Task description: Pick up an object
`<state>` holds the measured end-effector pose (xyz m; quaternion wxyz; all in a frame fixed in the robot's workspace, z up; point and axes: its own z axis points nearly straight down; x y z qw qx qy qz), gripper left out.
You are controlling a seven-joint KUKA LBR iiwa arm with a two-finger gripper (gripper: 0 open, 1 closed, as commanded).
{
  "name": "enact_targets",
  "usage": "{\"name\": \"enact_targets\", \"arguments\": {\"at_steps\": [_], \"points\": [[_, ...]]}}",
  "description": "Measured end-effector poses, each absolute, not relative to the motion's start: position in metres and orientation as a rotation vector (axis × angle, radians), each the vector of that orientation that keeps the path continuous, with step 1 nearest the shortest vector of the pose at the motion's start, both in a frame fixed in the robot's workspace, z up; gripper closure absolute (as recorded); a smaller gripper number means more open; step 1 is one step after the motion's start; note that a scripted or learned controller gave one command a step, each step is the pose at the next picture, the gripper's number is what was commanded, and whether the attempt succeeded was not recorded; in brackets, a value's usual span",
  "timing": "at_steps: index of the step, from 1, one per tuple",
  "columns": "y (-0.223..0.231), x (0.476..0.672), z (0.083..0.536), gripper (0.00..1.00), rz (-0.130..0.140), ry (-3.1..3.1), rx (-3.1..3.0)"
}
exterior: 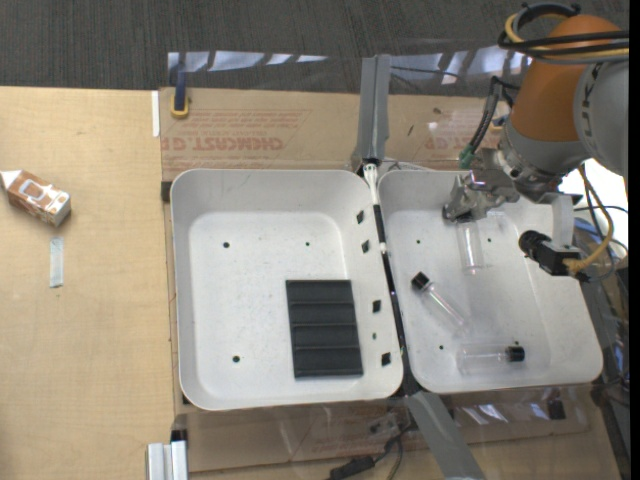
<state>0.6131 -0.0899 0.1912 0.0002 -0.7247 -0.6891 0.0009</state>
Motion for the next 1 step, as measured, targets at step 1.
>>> {"name": "enact_targets", "arguments": {"at_steps": [1], "points": [[-0.1297,0.6567,0.1056,1.00,-0.005,-2.179,-2.272]]}}
